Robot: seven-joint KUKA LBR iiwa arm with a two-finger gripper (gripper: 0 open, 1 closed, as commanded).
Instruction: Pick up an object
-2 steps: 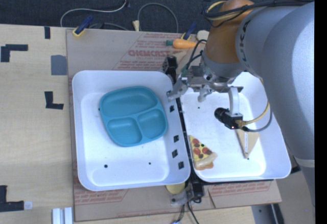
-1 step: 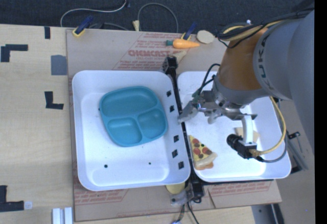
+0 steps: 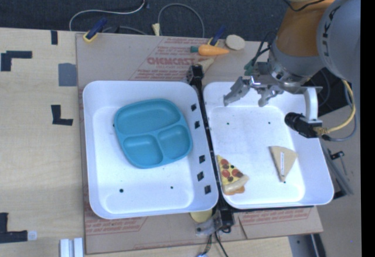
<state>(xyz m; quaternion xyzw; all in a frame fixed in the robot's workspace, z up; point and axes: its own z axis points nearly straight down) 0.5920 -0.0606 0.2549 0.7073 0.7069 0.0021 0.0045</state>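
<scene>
My gripper (image 3: 251, 95) hangs over the back edge of the right bin (image 3: 258, 133), its two fingers spread apart with nothing between them. A toy pizza slice (image 3: 230, 174) lies in the front left corner of that bin. A tan wedge, like a sandwich half (image 3: 283, 162), lies toward the bin's right side. Both objects are well in front of the gripper. The left bin (image 3: 96, 133) holds a blue divided plate (image 3: 153, 132).
A black clip strip (image 3: 200, 133) runs between the two bins. Behind the bins on the cardboard lie a toy carrot (image 3: 211, 50) and a beige round piece (image 3: 235, 42). A black fitting with a yellow cable (image 3: 304, 125) hangs off the arm at the right.
</scene>
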